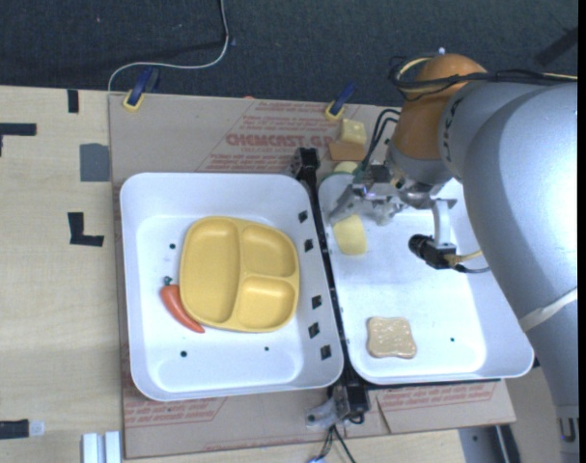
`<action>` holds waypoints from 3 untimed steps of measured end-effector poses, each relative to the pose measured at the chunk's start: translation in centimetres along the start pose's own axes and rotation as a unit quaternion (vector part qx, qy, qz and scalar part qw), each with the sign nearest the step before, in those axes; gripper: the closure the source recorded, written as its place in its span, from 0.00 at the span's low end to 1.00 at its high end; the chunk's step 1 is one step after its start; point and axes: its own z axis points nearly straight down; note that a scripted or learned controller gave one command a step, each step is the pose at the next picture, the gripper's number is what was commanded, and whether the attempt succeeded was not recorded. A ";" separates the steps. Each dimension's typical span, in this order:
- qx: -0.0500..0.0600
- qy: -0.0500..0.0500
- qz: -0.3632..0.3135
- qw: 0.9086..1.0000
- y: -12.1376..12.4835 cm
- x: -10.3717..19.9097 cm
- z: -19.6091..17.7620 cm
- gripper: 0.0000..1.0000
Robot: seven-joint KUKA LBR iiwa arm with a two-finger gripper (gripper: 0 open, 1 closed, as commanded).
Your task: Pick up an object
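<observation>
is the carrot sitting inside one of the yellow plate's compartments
No, the carrot lies on the left bin's floor, against the yellow plate's lower left edge.

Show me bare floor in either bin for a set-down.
Right bin: bare floor between the pale yellow block and the toast slice. Crowded at its far end under the gripper. Left bin: yellow divided plate and carrot leave a near strip.

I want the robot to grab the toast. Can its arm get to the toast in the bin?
Probably yes. The toast lies flat in the right bin with bare floor around it, nothing on top. The gripper hangs over the same bin, near a pale yellow block.
</observation>
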 end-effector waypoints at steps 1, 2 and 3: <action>0.000 0.002 0.000 1.000 0.0 -0.2 0.1 0.00; -0.002 0.002 -0.001 1.000 0.1 -0.2 -1.0 1.00; -0.001 0.001 -0.001 1.000 0.1 -0.2 -1.0 0.00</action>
